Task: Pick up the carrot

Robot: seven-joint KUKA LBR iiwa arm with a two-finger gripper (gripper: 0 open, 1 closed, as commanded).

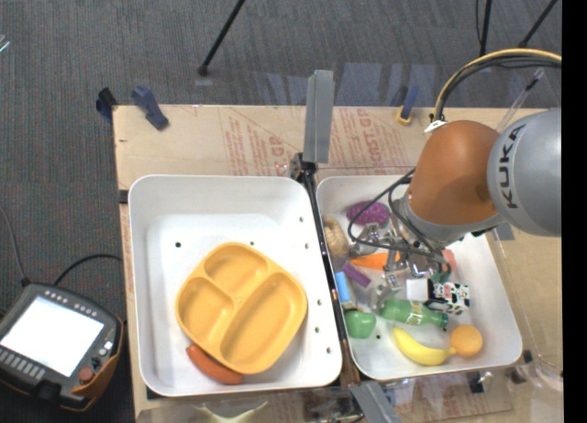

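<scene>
Hovering over one carrot (pixel 371 261), one banana (pixel 420 348) and one orange (pixel 467 340), the pincer (pixel 406 272) hides its grip state.

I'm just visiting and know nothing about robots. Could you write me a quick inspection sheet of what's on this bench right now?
Surface: plywood bench bearing two white bins, left bin and right bin.
Job's things: carrot, orange, in the right bin, partly under the arm.
Clutter: yellow divided plate with a sausage at its edge in the left bin; banana, orange fruit, green bottle, purple item in the right bin.
Grippers: gripper low over the right bin's pile; finger state unclear.
Cables: hoses looping above the arm.
Surroundings: handheld control pendant on grey carpet.
</scene>
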